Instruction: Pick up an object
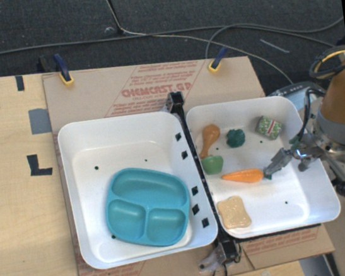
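Camera view listing: two white bins are sitting side by side on the bench. Left bin (83,178) is holding a blue divided plate (147,206). Right bin (315,203) is holding a carrot (242,176), a green pepper (212,164), a drumstick (209,138), a dark green broccoli piece (235,137), a green-and-white can (269,127) and a slice of bread (233,212). Arm is reaching in from the right, its gripper (277,164) hanging low in the right bin, just beside the carrot's green end. Whether the jaws are apart or together cannot be told at this size. Nothing is showing between them, so no object is being held. Step in hand, as judged: approaching a grasp, likely on the carrot. Next move is calling for centring over the carrot's body, closing across its narrow width, then lifting straight up.
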